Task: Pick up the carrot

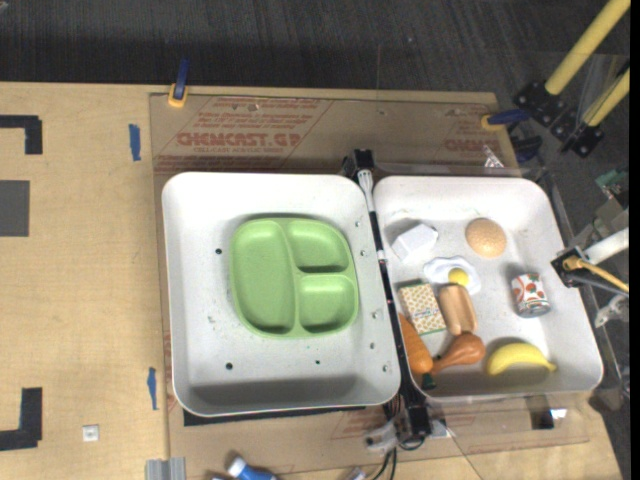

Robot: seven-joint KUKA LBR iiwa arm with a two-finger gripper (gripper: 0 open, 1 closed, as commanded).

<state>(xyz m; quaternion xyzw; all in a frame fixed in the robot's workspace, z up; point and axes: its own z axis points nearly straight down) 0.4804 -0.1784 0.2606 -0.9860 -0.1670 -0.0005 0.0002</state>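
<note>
The carrot (pixel 415 344) is orange and tapered. It lies along the left wall of the right bin (pixel 520 190), near the front, with its tip pointing toward the front corner. A brown drumstick (pixel 460 350) touches it on the right, and a printed cracker box (pixel 423 306) sits just behind it.
The right bin also holds a banana (pixel 518 358), a small can (pixel 530 294), a round bun (pixel 486 236), a fried egg (pixel 452 272), a hot dog roll (pixel 456 308) and a white packet (pixel 415 238). A green divided plate (pixel 294 274) lies in the left bin (pixel 195 268). A black and yellow fitting (pixel 578 265) juts over the right rim.
</note>
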